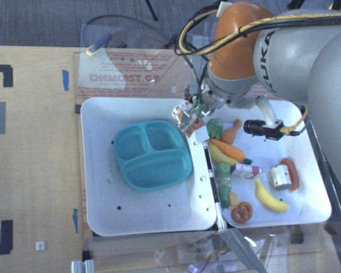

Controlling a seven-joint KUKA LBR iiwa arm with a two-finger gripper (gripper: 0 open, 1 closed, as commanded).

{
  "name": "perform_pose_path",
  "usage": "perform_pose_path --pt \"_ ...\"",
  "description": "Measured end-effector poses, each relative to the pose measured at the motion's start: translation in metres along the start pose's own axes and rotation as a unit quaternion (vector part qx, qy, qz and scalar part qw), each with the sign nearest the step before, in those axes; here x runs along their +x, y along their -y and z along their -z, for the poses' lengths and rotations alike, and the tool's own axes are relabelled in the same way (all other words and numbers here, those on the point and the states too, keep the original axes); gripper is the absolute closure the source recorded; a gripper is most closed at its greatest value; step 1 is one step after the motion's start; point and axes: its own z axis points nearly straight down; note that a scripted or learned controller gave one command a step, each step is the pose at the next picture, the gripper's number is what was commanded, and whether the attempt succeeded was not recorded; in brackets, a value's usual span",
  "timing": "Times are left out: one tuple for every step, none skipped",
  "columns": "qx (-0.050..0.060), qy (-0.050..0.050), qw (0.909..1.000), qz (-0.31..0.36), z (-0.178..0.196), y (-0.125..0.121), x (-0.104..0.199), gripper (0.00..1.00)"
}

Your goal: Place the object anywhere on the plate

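1. Plate [153,155], teal with three compartments, sits in the left bin [96,169] with nothing on it.
2. Toy food, including a carrot [227,150] and a banana [271,198], lies in the right bin [312,192]; which piece is meant is unclear.
3. Gripper [188,116] hovers over the bins' shared edge, just beside the plate; whether the claw is open or closed, I cannot tell.
4. Placing looks undone.

Blocking the far edge of the right bin [321,206] with the arm [284,44]; cutting off at the right edge; blurring the gripper [188,115] fingers.
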Motion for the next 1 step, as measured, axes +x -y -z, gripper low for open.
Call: perform_pose_path --pt "0.000 0.000 1.0000 0.000 0.0004 0.0001 -0.0005 0.00"
